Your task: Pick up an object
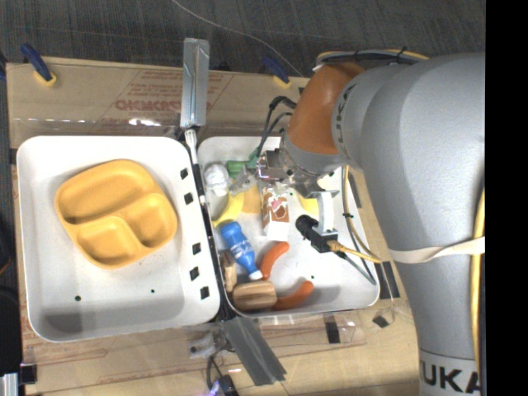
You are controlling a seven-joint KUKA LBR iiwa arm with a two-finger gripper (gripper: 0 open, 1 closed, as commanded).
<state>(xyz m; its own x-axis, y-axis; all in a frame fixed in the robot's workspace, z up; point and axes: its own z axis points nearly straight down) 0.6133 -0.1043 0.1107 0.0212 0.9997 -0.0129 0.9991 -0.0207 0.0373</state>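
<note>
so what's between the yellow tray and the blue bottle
In the camera view, bare white floor of the left bin, then the divider where the two bins meet, separates the yellow tray from the blue bottle.

Two white bins [33, 246] stand side by side. The left one has one yellow divided tray [115, 211]. The right one has one blue bottle [238, 247], two orange sausages [273, 258] and one wooden block [253, 294].

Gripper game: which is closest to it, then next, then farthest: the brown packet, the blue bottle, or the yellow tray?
From the gripper:
1. Brown packet, just below it in the right bin.
2. Blue bottle, lower left, same bin.
3. Yellow tray, in the left bin.
</note>
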